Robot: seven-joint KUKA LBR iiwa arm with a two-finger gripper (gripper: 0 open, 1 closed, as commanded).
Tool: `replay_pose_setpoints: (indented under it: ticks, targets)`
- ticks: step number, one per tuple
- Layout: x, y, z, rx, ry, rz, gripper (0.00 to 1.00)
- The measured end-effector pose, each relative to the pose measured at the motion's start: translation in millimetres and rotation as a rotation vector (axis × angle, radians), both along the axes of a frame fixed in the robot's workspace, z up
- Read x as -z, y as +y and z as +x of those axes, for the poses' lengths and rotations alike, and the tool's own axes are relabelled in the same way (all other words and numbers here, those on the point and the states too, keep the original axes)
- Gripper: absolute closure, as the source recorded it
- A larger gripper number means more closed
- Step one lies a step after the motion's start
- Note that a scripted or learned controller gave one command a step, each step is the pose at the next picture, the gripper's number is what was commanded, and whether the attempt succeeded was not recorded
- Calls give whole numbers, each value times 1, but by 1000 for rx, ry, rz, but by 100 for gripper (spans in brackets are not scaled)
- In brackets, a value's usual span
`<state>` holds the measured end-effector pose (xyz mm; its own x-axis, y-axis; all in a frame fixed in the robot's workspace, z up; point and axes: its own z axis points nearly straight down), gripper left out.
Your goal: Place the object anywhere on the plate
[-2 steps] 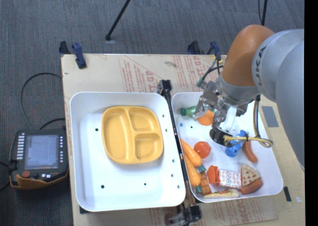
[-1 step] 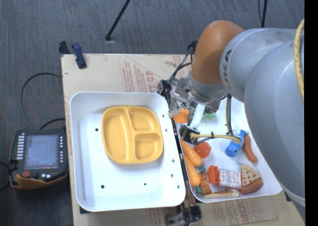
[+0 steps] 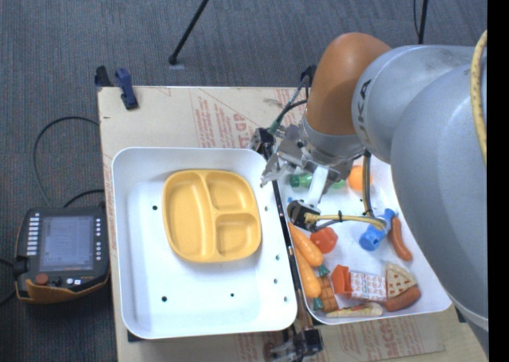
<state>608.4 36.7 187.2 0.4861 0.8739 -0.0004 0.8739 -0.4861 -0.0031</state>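
Grey and bulky, with an orange band above the wrist, the arm point(image 3: 429, 153) reaches in from the right and ends in the pincer point(image 3: 306, 171), which hangs over the left rim of the right bin point(image 3: 433, 301). A small green piece point(image 3: 301, 181) lies just beside the pincer, partly hidden under it; a red block point(image 3: 324, 239) and two carrots point(image 3: 306, 247) lie near it, toward the camera. A blue piece point(image 3: 374, 235), a sausage point(image 3: 400, 241) and a pizza slice point(image 3: 398, 279) lie farther right in the same bin. Whether the pincer is apart or together cannot be told, nor whether it touches anything. The yellow plate point(image 3: 213, 216), with three compartments, sits in the left bin point(image 3: 135, 273), apart from the pincer across the adjoining rims. Dark lettering on the arm's shell is too foreshortened to read. Red print on the brown surface point(image 3: 183, 118) is also unreadable
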Motion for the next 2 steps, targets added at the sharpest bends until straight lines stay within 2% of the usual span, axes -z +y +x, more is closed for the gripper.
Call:
replay_pose_setpoints:
  ticks: [2]
  targets:
    - [0,0,0,0,0,0,0]
